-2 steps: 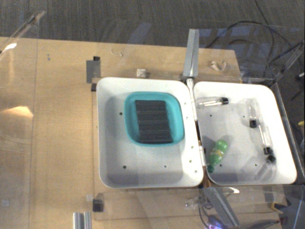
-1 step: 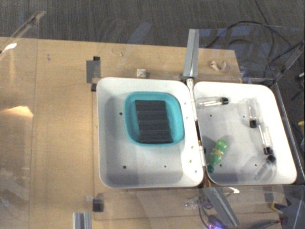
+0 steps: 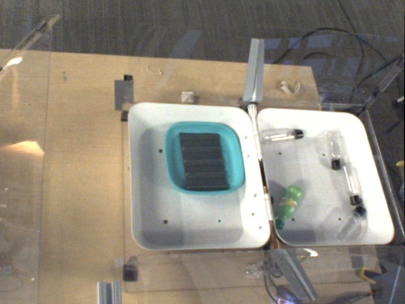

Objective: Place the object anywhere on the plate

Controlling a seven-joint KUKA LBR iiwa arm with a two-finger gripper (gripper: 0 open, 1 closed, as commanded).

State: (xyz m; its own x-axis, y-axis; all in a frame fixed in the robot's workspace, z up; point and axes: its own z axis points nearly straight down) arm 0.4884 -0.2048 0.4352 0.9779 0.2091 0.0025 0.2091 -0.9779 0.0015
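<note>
Pale wood makes up the surface (image 3: 69, 189), and two shallow white bins sit side by side on it, meeting at a narrow seam. The left bin (image 3: 149, 223) holds a teal plate (image 3: 172, 163) with rounded corners, and a dark ribbed panel (image 3: 202, 162) covers most of its middle.

The right bin (image 3: 373, 227) holds the loose things. A small green object (image 3: 289, 202), the likeliest candidate for the task, lies near the seam in the lower left part of that bin. Its long axis is tilted, running from upper right to lower left in the view. Several clear tubes with dark caps are scattered around it: one near the top wall (image 3: 281, 133) and two along the far right side (image 3: 335, 151), (image 3: 351, 185).

The relation that matters is that the plate lies left of the green object and a little farther up the view, just across the two bin walls. Any carry must rise over those walls and travel leftward. An arm coming from the right would meet the tubes first.

As for the gripper, I cannot tell whether it is apart or together.
</note>
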